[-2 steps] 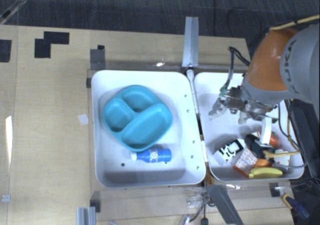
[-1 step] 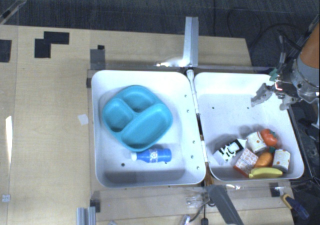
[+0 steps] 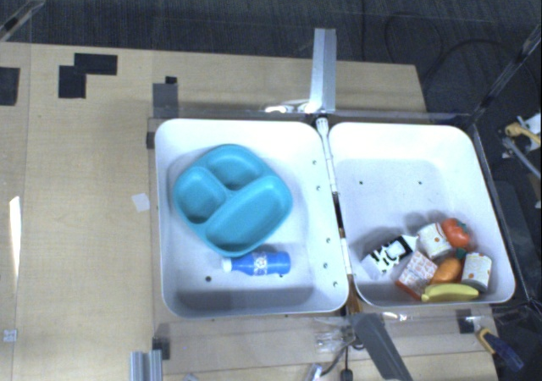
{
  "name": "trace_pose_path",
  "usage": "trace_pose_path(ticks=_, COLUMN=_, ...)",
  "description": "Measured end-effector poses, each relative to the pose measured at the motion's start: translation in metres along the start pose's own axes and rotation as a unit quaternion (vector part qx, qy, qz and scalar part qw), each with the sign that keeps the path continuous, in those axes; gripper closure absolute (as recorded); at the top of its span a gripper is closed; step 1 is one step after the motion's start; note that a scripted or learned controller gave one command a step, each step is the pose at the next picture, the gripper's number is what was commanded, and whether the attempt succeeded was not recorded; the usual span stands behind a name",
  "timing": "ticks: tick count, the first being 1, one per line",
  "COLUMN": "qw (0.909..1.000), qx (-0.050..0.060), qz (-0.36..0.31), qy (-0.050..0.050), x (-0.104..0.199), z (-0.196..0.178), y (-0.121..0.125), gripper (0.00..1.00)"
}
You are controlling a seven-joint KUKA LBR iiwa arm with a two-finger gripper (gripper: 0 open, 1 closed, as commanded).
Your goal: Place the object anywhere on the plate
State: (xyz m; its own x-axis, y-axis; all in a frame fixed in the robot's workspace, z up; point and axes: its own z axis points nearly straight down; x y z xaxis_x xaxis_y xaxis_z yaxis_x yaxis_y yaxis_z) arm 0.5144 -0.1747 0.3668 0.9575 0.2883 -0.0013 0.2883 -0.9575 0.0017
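Camera view: I look down at a slant on the two white bins, and I take the blue plate (image 3: 230, 197) as my landmark for all places.
Plate: it is a divided plate with three compartments and it lies in the left bin (image 3: 182, 286), toward the far side of that bin. I see nothing lying in any of the compartments.
Blue bottle: a small blue bottle (image 3: 257, 264) with a white cap lies on its side just beside the near edge of the plate, on the bin floor. It looks very close to the rim, but I cannot tell if it touches.
Other objects: a cluster of small toy items lies well apart from the plate, in the near corner of the right bin (image 3: 398, 159). I make out a yellow banana (image 3: 450, 292), an orange piece (image 3: 448, 269), a black and white piece (image 3: 389, 254) and some small boxes.
Task progress: I judge the task as not done, since the plate carries no object. Picking and placing are both left. Which object is meant I cannot say; the bottle is the nearest candidate.
Gripper: I cannot tell its state from here, so I report nothing as held or touched.
Next need: I judge that an object must first be grasped before anything goes on the plate.
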Motion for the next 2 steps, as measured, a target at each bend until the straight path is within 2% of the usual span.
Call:
trace_pose_path(ticks=1, qw=1.0000, qx=0.000, qz=-0.006, qy=-0.003, x=0.002, z=-0.008, y=0.000, gripper=1.00)
trace_pose_path(ticks=2, qw=0.9998, qx=0.000, qz=0.022, qy=0.000, x=-0.012, z=-0.066, y=0.029, gripper=1.00)
